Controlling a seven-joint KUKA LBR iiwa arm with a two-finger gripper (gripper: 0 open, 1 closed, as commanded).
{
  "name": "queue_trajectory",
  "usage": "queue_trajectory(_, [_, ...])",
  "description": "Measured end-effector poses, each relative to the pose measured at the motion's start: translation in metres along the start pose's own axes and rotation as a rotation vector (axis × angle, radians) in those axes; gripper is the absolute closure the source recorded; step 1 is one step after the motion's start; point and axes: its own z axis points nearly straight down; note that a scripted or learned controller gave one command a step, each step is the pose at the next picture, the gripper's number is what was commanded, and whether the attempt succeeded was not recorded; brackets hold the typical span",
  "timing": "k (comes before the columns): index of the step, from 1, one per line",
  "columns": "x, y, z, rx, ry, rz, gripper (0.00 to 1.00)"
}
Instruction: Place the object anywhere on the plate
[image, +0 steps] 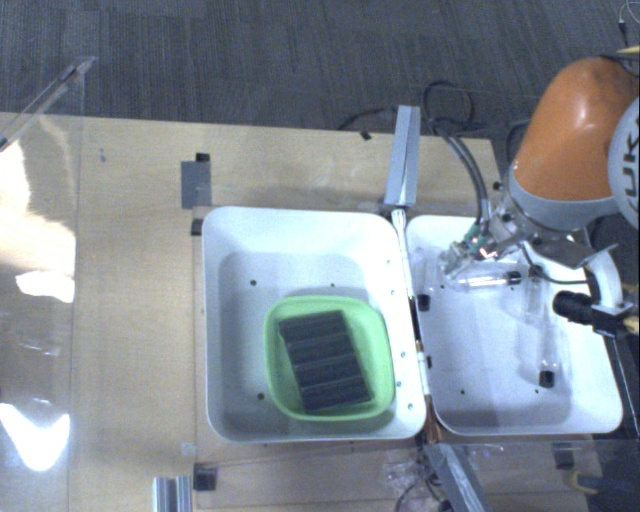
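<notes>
- Nearest the camera, inside the left bin (225, 330), a green plate (372, 330) carries a dark ribbed block (322, 361) lying flat at its middle.
- Beside it, the right bin (590, 400) sits against the left one on the counter (110, 330).
- Farther back, over the right bin's upper part, the end effector (478, 268) hangs below the orange-banded arm (580, 120); whether it is open or closed cannot be told.

Robotics lab: white bins (300, 235) on a test bench (110, 300).

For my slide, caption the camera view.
Dark ridged block rests on green plate in left bin; arm over right bin.
</notes>
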Motion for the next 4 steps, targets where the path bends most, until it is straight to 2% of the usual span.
queue_trajectory(1, [0.050,-0.030,0.085,0.005,0.004,-0.073,1.00])
queue_trajectory(2, [0.050,-0.030,0.085,0.005,0.003,-0.073,0.00])
queue_trajectory(3, [0.049,-0.028,0.074,-0.002,0.001,-0.074,1.00])
queue_trajectory(4, [0.049,-0.028,0.074,-0.002,0.001,-0.074,0.00])
